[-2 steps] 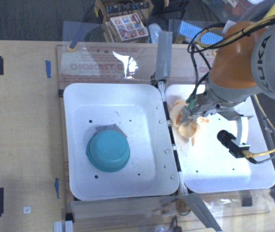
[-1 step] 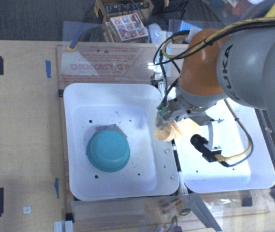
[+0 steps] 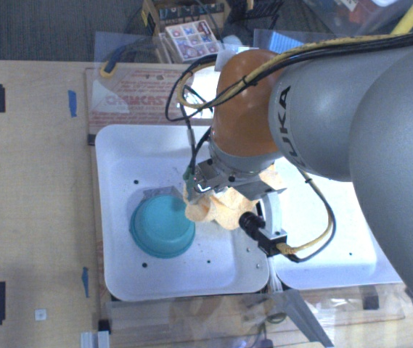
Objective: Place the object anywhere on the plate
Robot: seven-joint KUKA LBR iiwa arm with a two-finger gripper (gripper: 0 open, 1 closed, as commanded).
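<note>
We see a pale yellow crumpled soft object point(image 3: 217, 210) lying in the left shallow white bin point(image 3: 119, 158), touching the round teal plastic plate point(image 3: 161, 227) at its right edge. The gripper point(image 3: 199, 191) hangs directly over the object; whether it grasps anything, we cannot tell.

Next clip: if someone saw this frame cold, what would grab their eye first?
The grey arm with its orange band dominates, reaching in from the right and covering much of the right bin. Below its wrist, in the left bin, a turquoise bowl-like dish lies next to a crumpled yellowish object, just under the arm's end.
</note>
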